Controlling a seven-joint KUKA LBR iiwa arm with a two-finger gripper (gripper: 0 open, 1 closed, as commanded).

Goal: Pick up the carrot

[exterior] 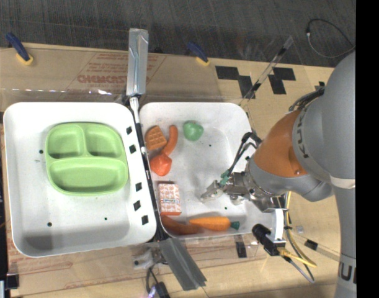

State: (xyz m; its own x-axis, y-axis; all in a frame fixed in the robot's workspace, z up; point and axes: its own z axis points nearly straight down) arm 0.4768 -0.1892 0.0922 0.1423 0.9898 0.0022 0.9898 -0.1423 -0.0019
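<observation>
The carrot [209, 223], orange with a small green stub at its right end, lies flat along the front wall of the right bin [229, 118]. My gripper [209, 193] hangs over the bin's middle right, a short way behind the carrot and apart from it. Nothing shows in the gripper. The grey arm with its orange band [282, 154] reaches in from the right.
The right bin also holds a brown sausage [177, 227] touching the carrot's left end, a pink box [169, 197], a red pepper [162, 164], a waffle [154, 138], an orange sausage [171, 139] and a green piece [193, 130]. A green divided plate [87, 157] sits in the left bin.
</observation>
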